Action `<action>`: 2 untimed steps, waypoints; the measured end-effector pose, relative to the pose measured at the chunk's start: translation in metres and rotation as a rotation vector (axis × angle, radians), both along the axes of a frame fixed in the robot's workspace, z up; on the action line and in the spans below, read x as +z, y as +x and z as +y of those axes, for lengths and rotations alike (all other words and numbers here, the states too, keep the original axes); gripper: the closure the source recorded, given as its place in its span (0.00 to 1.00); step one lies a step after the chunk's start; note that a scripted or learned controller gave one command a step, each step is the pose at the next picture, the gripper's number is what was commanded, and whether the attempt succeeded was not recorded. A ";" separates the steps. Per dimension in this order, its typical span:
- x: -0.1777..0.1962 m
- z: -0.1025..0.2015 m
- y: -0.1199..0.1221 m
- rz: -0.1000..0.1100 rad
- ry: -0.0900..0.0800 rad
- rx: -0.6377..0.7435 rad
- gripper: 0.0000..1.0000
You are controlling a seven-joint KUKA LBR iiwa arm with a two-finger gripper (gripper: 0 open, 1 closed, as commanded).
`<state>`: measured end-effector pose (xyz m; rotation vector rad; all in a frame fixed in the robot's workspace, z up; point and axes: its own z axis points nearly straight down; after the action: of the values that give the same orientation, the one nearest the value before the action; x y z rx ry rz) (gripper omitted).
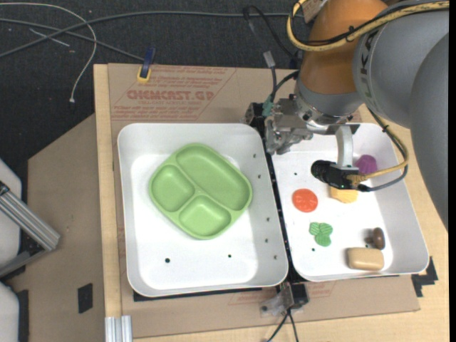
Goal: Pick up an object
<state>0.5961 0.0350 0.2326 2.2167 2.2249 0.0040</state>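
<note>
The gripper (285, 130) hangs over the right bin's (392, 212) far left corner, and I cannot tell whether it is apart or together. A red disc (306, 200) lies at the bin's left middle with clear space around it, so it is probably the easiest pick.

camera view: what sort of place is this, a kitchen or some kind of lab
Probably a robotics lab bench: a grey robot arm reaches over a left white bin and a right white bin on printed cardboard, and loose cables trail across the dark floor.
</note>
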 end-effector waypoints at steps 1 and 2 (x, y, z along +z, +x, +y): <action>-0.011 0.043 0.002 0.003 0.000 0.000 1.00; 0.002 0.056 0.005 0.001 0.000 -0.002 1.00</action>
<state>0.6008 0.0912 0.2349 2.2198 2.2227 0.0021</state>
